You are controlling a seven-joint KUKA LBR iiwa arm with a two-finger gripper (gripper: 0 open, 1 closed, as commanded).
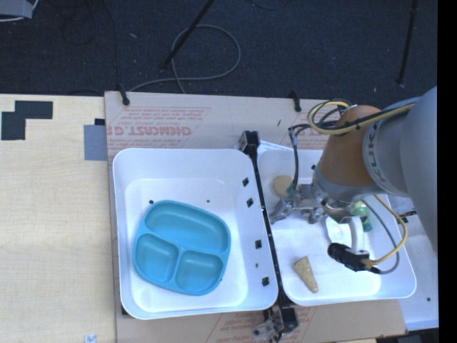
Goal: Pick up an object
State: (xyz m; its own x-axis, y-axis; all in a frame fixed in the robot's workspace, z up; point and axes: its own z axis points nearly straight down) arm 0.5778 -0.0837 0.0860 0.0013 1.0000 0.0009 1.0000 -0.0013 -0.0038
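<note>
I have the arm low over the right bin, so I judge the reach-down step in progress; the hand sits near that bin's far-left corner, and I cannot tell its state. Next it must settle over one object. The left bin holds a smooth blue compartment tray; a ridged tan cone lies by the right bin's near edge.

Both bins plain white, sitting on tan cardboard with red mirrored print. Left bin: light-blue divided plate, solid colour. Right bin: tan waffle-patterned cone right of the divider, pale beige round piece above it. Arm grey, orange band, yellow and black cables. Floor dark blue-black.
</note>
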